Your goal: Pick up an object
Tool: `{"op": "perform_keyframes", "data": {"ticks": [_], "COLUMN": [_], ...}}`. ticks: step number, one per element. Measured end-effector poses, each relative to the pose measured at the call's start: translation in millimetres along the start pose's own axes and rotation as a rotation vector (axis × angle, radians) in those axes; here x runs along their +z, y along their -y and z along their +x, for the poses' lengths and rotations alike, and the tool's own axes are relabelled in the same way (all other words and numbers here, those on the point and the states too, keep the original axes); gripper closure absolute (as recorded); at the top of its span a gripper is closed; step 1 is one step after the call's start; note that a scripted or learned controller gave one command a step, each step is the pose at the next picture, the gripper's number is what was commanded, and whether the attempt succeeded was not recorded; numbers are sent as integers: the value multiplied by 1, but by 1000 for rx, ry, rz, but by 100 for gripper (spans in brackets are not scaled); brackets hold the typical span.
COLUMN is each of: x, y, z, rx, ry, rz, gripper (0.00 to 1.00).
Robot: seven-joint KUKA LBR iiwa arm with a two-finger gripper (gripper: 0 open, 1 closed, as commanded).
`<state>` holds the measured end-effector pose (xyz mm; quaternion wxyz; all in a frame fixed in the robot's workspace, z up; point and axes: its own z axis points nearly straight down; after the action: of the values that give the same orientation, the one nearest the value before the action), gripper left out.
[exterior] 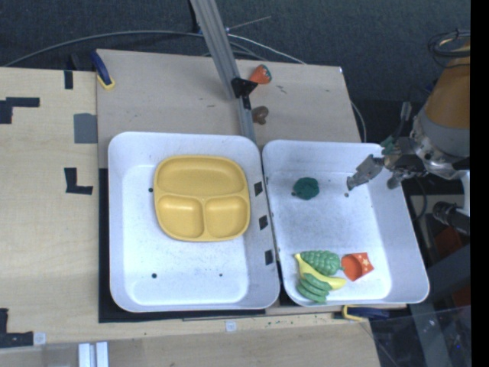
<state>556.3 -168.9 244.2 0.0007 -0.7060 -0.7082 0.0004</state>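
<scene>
My gripper (pixel 374 179) hangs over the upper right part of the right bin (pixel 397 228), its two fingers spread open and nothing between them. A small dark green round object (pixel 306 188) lies on the bin floor to the gripper's left, apart from it. In the bin's near corner sits a cluster: a bumpy green piece (pixel 320 261), a yellow banana (pixel 330 281), a green ridged piece (pixel 312 288) and a red-orange piece (pixel 357 266).
The left bin (pixel 126 228) holds a yellow divided plate (pixel 202 197). A grey pole (pixel 218 37) slants up from the bench behind the bins. The arm's orange band (pixel 451 90) is at the right edge.
</scene>
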Motion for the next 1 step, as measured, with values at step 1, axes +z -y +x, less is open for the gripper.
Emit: {"op": "perform_keyframes", "data": {"ticks": [1], "x": [0], "y": [0], "z": [0], "rx": [0], "ry": [0], "rz": [0], "gripper": [0]}}
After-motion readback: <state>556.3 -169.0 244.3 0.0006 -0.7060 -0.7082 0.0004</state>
